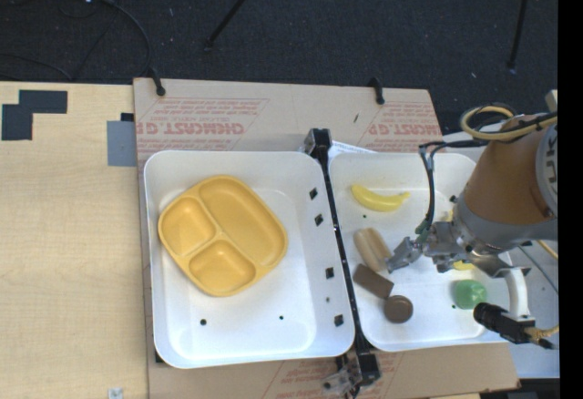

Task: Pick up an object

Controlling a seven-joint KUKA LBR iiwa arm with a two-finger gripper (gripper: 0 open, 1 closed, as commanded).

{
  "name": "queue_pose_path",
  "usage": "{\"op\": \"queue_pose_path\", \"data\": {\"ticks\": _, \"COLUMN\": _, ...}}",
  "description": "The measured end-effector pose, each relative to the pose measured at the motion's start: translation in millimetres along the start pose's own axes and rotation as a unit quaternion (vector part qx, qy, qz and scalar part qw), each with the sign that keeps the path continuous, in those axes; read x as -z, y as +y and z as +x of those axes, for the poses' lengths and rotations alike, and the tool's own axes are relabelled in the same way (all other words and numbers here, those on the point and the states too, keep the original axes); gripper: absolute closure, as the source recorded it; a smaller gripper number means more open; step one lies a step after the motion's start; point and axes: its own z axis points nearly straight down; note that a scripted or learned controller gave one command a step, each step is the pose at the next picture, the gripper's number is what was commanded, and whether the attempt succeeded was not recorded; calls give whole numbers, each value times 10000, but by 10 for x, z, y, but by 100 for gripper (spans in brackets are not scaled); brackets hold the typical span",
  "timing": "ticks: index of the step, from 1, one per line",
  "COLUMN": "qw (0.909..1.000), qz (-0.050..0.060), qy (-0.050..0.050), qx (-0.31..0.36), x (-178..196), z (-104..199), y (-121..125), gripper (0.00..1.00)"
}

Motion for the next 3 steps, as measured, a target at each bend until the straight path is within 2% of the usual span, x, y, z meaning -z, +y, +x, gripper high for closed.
{"op": "queue_pose_path", "data": {"ticks": 1, "qw": 10000, "qz": -42, "qy": -4, "qx": -7, "x": -515, "z": 4, "y": 7, "gripper": 0}}
{"op": "queue_pose_path", "data": {"ticks": 2, "qw": 10000, "qz": -43, "qy": 9, "qx": -15, "x": -383, "z": 5, "y": 16, "gripper": 100}}
{"op": "queue_pose_path", "data": {"ticks": 3, "qw": 10000, "qz": -54, "qy": -13, "qx": 7, "x": 48, "z": -37, "y": 51, "gripper": 100}}
